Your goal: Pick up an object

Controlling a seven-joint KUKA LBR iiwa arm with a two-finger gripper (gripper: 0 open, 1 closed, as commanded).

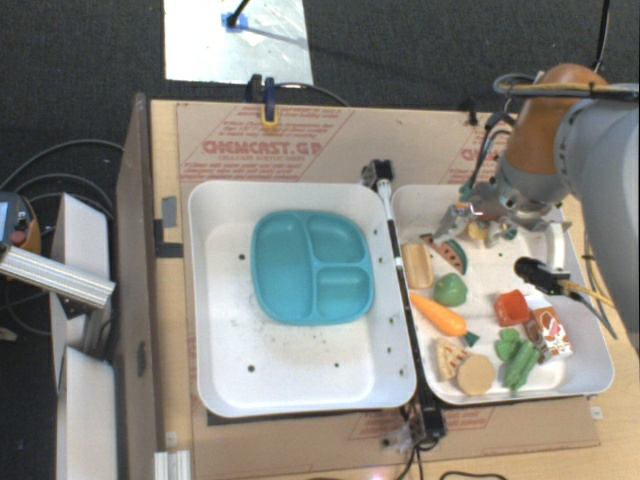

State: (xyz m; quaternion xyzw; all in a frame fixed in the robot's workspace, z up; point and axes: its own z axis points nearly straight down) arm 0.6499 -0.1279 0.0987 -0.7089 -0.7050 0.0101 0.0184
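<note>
End effector (478, 218) sits low over the far part of the right bin (600, 368), with the grey arm (590, 138) entering from the right. Opening state: cannot tell, since the wrist body covers the tip. Nothing is visibly held.

No object is specified by the task, so the candidates are the toy food pieces in the right bin.
- Watermelon slice (452, 254): just below and slightly left of the end effector, and the nearest item. It looks like rigid, light plastic. The wedge shape suggests gripping across the flat faces, not the curved rind.
- Small yellowish piece (478, 233): directly under the tip and partly hidden, so its type is unclear.
- Bread-like block (416, 265): lower left, against the bin's inner wall. The wall would likely obstruct one side of a grasp.
- Green round piece (451, 289): below the slice. It is smooth and rounded, so judged slippery.
- Carrot (440, 315): further below. It is long and tapered, so take it across the thick middle.
- Red block (512, 307), green pods (517, 356) and round cracker (476, 373): well below and to the right.

The left bin (215, 368) holds a teal divided plate (311, 267), well left of the end effector.

Judgement: all items are light and stiff, none fragile. The main risk is a glossy piece squirting out sideways, or neighbours being nudged.
</note>
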